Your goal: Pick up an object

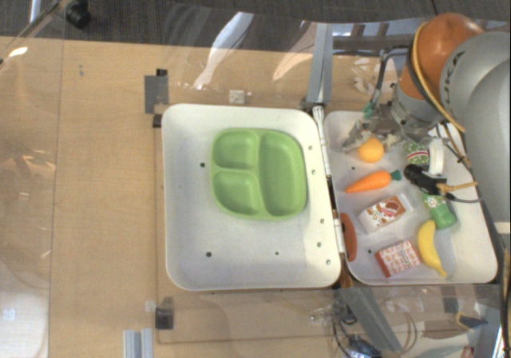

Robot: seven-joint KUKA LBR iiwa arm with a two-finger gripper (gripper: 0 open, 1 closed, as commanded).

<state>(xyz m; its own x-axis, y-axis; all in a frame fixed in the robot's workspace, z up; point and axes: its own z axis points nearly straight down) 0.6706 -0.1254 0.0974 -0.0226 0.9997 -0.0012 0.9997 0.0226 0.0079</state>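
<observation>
Tool (370, 134) fingers blurred above lemon (370, 151)

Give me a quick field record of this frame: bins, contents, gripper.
left bin: holds a green divided plate
right bin: orange round fruit, carrot, banana, two small food boxes, sausage at its left edge
gripper: at the far end of the right bin, just above the round fruit
grasp: cannot tell

Single fixed overhead camera, slanted down on both bins (172, 212) (arm enters right).
</observation>
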